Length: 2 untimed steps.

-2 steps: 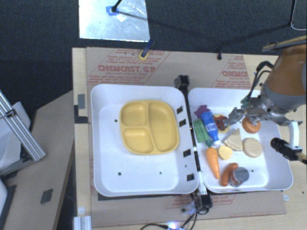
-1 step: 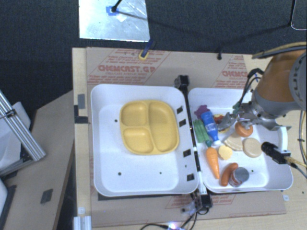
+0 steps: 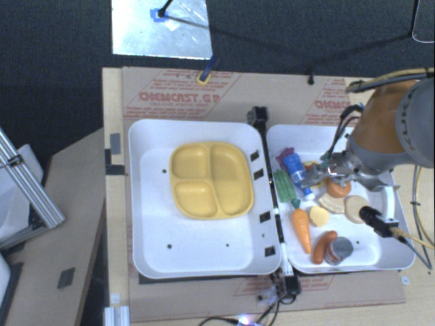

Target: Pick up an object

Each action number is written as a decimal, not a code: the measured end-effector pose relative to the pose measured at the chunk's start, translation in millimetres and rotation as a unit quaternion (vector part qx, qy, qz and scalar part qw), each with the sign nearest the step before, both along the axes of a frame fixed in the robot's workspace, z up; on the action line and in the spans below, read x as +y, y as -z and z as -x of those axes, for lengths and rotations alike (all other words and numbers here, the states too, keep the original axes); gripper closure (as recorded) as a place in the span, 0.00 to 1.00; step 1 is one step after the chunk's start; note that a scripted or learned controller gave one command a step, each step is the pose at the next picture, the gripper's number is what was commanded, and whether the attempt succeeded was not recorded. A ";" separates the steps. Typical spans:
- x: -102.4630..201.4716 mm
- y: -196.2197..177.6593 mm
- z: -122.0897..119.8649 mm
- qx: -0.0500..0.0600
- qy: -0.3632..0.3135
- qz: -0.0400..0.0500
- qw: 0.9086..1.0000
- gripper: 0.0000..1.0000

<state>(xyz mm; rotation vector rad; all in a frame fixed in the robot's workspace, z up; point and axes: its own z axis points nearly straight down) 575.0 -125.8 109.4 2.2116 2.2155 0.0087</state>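
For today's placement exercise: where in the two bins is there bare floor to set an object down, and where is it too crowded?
Free: the left bin floor around the yellow plate, widest along the near wall below it. The plate's compartments are bare too. Crowded: the right bin, where the bottle, carrot, can and other toys cluster under the gripper; a little floor shows near its far wall.

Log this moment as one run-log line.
stage: reaching | end effector: low in right bin, beside blue bottle | grasp: unconfirmed | yellow divided plate: in left bin

Grey arm (image 3: 414,124); orange band; black cables, seemingly, near wrist
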 end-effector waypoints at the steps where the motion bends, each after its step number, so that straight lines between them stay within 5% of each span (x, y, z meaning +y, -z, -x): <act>1: -5.7 13.9 -8.9 -0.010 0.001 0.006 1.000 0.00; 2: -4.5 7.0 -6.3 -0.006 0.001 0.004 1.000 1.00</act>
